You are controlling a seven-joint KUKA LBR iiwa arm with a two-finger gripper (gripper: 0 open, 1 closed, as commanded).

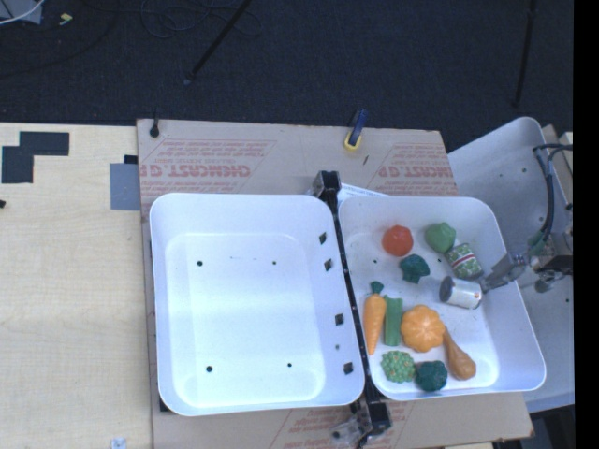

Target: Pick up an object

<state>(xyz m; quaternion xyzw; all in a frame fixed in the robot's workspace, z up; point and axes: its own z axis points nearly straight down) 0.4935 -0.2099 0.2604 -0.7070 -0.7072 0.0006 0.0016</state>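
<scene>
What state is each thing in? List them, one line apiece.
Left bin: flat on the bench.
Right bin: holds toy food.
Tomato: resting loose.
Orange pumpkin: loose, beside the green strip.
Carrot: lying lengthwise.
White can: tipped on its side.
Tool: low over the right bin's edge, by the can.
</scene>
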